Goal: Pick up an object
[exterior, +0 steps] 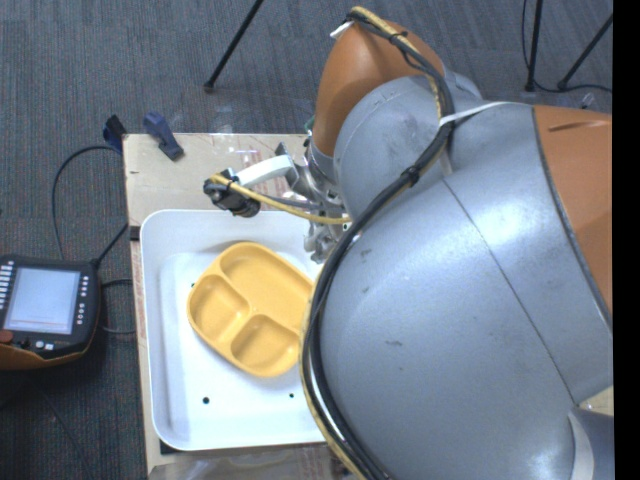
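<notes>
Even, fairly bright overhead light; soft shadows only. Mild glare on the white bin (pixel 160 268) rim. Arm (pixel 470 298) up close looks slightly soft, possibly out of focus.

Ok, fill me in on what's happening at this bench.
The grey KUKA arm reaches in from the right over the white bin, its bulk covering much of the bench. A yellow divided plate lies flat in that bin. The wrist hardware sits just above the plate's far edge, and nothing is seen lifted.

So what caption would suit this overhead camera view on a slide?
Grey-and-orange robot arm looms over a white bin holding a yellow divided plate.
</notes>
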`<state>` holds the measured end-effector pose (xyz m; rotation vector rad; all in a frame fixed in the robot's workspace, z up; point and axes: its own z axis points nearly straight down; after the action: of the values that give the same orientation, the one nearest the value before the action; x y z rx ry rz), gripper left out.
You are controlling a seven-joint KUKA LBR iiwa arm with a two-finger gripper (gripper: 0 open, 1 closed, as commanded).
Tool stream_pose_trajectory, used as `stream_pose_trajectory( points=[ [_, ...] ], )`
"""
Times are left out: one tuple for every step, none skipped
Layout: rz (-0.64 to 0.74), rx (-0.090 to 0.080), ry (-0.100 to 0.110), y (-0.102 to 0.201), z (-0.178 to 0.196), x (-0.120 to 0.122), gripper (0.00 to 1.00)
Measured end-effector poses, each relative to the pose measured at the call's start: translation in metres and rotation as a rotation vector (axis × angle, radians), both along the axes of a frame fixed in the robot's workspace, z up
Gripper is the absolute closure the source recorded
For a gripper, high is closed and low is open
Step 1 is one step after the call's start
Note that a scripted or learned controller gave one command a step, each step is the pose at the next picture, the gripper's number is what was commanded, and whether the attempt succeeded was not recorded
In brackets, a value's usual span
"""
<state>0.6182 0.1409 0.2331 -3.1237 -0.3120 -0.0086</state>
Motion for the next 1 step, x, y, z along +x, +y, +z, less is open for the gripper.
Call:
stream_pose_trajectory(
  points=[
    [0.055,-0.007,0.019,0.0821,-0.0840,-0.0084,1.00]
  ],
)
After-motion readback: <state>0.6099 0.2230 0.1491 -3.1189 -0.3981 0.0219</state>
